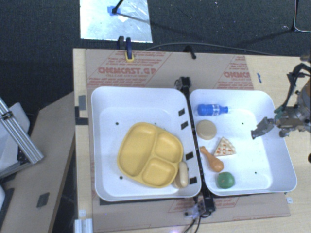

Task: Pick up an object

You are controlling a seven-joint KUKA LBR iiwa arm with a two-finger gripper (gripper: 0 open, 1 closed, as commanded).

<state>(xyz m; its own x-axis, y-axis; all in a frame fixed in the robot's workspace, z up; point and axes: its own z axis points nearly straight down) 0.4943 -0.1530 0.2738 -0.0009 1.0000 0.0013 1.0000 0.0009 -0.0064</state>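
The right bin (277, 171) holds a blue bottle (212, 109) lying at the back, a tan round disc (206, 129), a pizza slice toy (224, 147), an orange drumstick toy (212, 160) and a green ball (225, 180). My gripper (270, 131) hangs over the right bin's right side, well to the right of the pizza slice. It is open, its two fingers spread with nothing between them.
The left bin (104, 130) holds a yellow divided plate (150, 154) and a beige bread roll (182, 174) by the divider. Black clips (183, 83) join the bins at the middle. The bins sit on a cardboard sheet (146, 64).
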